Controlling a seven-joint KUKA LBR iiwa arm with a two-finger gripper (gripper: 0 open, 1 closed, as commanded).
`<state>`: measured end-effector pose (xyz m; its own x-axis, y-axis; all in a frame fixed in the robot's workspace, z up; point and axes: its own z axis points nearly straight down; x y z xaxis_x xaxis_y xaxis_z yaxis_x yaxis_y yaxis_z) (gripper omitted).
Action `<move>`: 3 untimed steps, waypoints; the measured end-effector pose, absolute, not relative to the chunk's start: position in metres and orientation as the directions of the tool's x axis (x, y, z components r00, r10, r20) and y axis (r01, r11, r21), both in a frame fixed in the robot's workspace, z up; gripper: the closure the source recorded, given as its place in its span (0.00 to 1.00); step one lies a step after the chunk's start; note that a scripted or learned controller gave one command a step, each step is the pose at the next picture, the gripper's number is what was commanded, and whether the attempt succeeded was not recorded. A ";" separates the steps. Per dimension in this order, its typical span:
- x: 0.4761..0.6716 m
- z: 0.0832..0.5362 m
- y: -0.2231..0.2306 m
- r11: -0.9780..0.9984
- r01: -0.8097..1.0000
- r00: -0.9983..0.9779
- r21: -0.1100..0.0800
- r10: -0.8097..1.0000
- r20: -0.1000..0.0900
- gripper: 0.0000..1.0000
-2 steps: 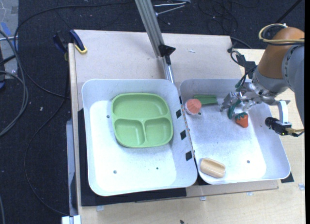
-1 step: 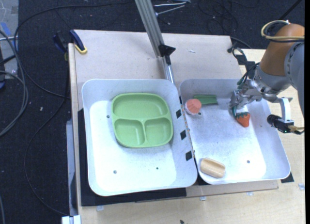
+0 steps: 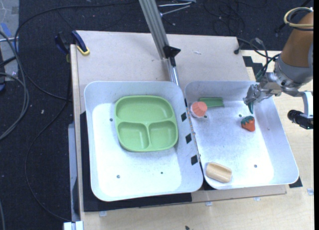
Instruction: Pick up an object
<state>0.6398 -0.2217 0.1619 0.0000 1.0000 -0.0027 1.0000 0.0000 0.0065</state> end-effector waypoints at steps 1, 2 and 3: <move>0.640 0.226 -0.219 0.003 1.000 -0.003 0.009 1.000 -0.003 1.00; 0.641 0.279 -0.219 0.003 1.000 -0.003 0.008 1.000 -0.003 1.00; 0.643 0.263 -0.160 0.007 1.000 -0.007 -0.001 1.000 0.002 1.00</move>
